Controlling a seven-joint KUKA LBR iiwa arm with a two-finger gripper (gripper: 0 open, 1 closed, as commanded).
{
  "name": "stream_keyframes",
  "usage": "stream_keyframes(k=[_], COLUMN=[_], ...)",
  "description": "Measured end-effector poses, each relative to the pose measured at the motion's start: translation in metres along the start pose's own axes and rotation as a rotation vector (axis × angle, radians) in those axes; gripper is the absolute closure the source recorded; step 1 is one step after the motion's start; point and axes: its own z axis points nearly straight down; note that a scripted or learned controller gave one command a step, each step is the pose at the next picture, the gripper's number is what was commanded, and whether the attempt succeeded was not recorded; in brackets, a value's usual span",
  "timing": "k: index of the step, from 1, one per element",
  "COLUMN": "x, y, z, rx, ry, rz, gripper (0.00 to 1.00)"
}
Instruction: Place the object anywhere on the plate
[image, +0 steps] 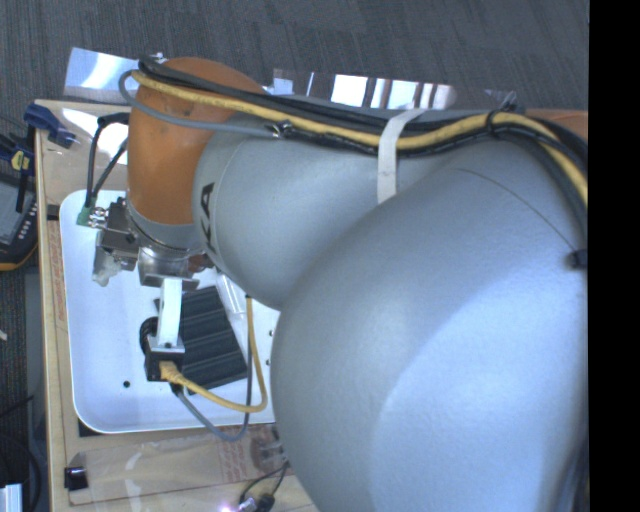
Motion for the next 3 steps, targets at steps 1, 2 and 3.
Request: stream_keyframes(k=[1, 2, 3], x=[-0.012, -0.035, -0.012], y=[-0.049, -0.042, -0.048], z=[0.129, 0.063, 0.166], rx=[0.003, 0.001, 0.002], ry=[-0.004, -0.001, -0.003], rz=[0.208, 0.172, 0.305], gripper=[0.0, 0.0, 0.0])
